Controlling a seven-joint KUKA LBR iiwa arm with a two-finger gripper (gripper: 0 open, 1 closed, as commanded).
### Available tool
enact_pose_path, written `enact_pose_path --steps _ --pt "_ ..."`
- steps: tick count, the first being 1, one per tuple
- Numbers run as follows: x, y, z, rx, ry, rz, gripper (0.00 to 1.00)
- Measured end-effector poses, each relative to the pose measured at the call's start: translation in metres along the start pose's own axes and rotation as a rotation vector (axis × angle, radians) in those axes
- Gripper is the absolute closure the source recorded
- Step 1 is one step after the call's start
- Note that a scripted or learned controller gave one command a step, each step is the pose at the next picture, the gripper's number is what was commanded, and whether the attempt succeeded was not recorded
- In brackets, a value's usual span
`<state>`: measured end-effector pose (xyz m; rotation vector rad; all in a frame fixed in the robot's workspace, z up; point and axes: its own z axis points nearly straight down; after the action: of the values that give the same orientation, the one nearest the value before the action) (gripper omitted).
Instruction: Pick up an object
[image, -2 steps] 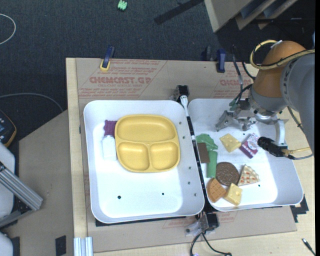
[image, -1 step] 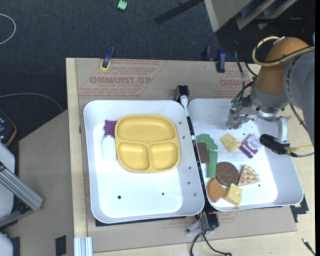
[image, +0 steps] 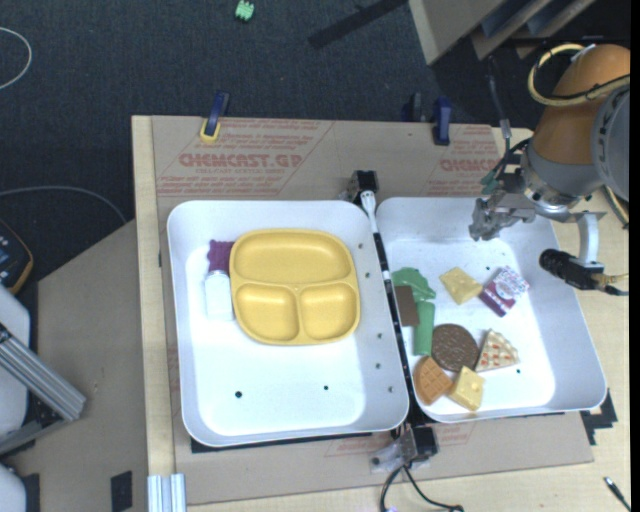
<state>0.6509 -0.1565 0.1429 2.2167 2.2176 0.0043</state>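
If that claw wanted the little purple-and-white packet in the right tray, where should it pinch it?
Probably across the short sides of the purple-and-white packet, coming straight down. It lies flat and tilted, apart from the yellow wedge, with bare floor of the right white bin around it for the fingers.

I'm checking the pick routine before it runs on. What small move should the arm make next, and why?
Probably move the gripper toward the near side of the right bin and lower it. It hangs over the bin's far end with nothing seen between its fingers, while the closest toys, the yellow cheese wedge and purple packet, lie just beyond it.
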Motion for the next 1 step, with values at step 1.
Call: enact_pose_path --steps 1 --pt "-0.0037 -0.0079 -0.0549 -0.002 -0.001 0.002 1.0"
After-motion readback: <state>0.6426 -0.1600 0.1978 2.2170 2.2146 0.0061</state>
